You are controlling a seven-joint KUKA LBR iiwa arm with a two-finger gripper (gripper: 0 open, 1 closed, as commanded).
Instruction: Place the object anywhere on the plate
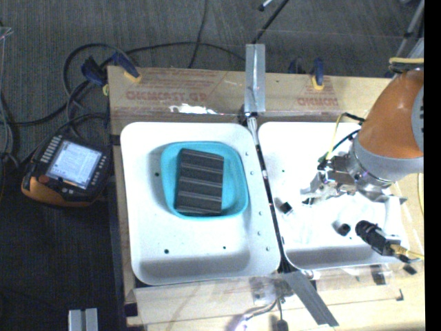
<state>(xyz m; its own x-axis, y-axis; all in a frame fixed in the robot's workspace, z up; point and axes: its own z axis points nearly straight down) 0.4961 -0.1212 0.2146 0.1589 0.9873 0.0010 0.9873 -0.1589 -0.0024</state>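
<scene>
Hung the pincer (313,188) low over one white bin (303,250), at the end of the grey and orange arm (393,126). Could not tell from this slanted view whether spread or pressed together; saw nothing pinched in it. Found the dark ribbed block (200,181) well apart from the pincer, across the wall between the bins, lying flat on the blue plate (238,185) in the neighbouring bin (186,254). Lay wholly within the plate's rim, near its middle, so judged the task as good as met. Left little to spoil, then, except by meddling. Might drag or tip the block off the plate with another reach across the dividing wall, since a flat, ribbed slab gives a poor hold from above. Might shove the plate itself along the smooth bin floor with a descent that came down on its rim. Noted also loose cables (339,140) close behind the pincer at the wrist, apt to snag on a wide swing. Judged a plain lift straight up from the surface (207,95) the safest course.
</scene>
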